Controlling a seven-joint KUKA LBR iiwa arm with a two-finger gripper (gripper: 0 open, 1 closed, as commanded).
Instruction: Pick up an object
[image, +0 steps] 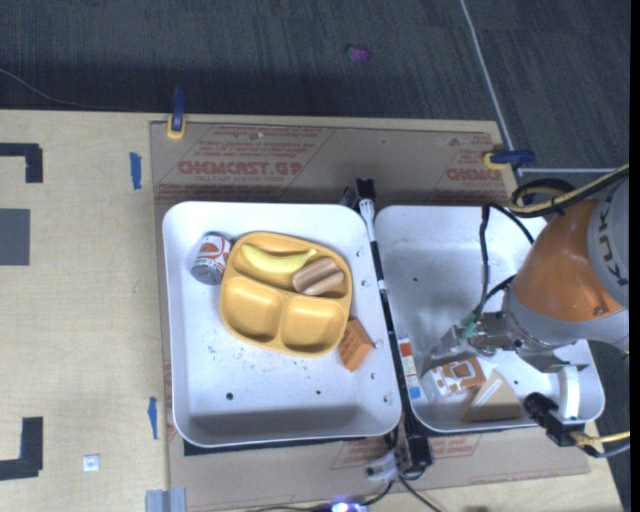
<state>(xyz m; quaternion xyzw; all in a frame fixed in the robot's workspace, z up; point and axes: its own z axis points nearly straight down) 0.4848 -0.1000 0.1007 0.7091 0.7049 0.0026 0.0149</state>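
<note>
A small white and orange packet (458, 377) is lying near the front of the right bin (430, 250), tilted, with a pale flat card-like piece (492, 391) just beside it toward the bin's front right corner. A narrow white strip with red marks (407, 357) is lying along the bin's left wall, near the packet. The claw (466, 334) is hanging just above and behind the packet, at the end of the grey arm (575, 290) with its orange band, which is reaching in from the right. Whether the claw is clenched or released cannot be told from this angle, and nothing is seen between its tips.

In the left bin (190, 390), a yellow divided tray (285, 295) is sitting toward the back. A banana-like yellow piece (275, 260) and a brown sausage-like piece (318, 277) are resting in its rear compartment. A small can (209, 258) is lying on its side, touching the tray's left rear edge. An orange-brown block (355, 347) is leaning at the tray's front right corner.

Both bins are resting on a brown board (300, 160) on the pale wooden table (70, 330).
</note>
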